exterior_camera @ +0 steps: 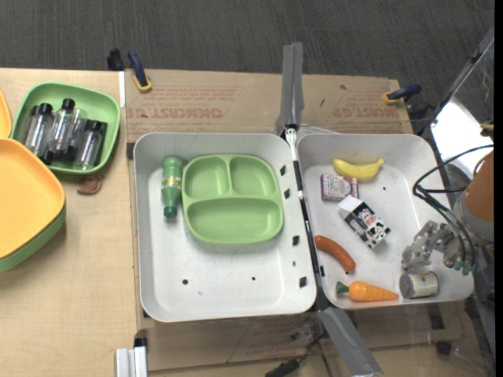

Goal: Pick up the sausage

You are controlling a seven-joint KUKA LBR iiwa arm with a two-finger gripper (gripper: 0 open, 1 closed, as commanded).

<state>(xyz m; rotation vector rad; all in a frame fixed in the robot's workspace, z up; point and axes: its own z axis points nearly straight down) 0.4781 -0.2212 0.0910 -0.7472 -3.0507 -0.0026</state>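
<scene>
The pincer hangs at the right side of the right bin; whether it is released or clenched I cannot tell. Just below it lies a metal can, with a carrot to the can's left. The sausage lies further left, apart from the pincer. Beyond sit a small carton, a pink packet and a banana. Far left, the other bin holds 1 green tray and a green bottle.

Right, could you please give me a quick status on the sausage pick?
Hand low at right bin's right side, holding nothing visible. Sausage untouched by left wall. Carrot lies close beside it.
</scene>
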